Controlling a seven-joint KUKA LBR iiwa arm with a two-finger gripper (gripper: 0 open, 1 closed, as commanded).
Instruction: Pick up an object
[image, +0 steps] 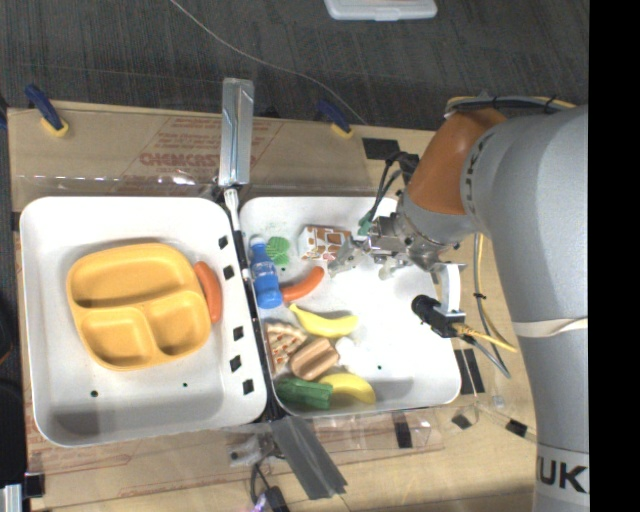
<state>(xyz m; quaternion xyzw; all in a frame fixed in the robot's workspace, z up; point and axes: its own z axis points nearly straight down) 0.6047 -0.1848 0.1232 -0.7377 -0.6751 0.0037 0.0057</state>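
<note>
The right bin (420, 370) holds several toy foods: a blue bottle (264, 278), a green piece (277, 250), an orange carrot (303, 284), a patterned box (324, 240), a yellow banana (324, 321), a hot dog (311, 356), a waffle (281, 345), a green pepper (304, 393) and a yellow piece (350, 388). My gripper (352, 250) hangs low over the bin's upper middle, just right of the patterned box and above the carrot's tip. Nothing shows between its fingers.
The left bin (50, 400) carries a yellow divided tray (135, 302) with an orange carrot-like piece (208, 288) at its right side. A metal divider post (235, 130) stands between the bins. The grey arm (520, 200) covers the right bin's right edge.
</note>
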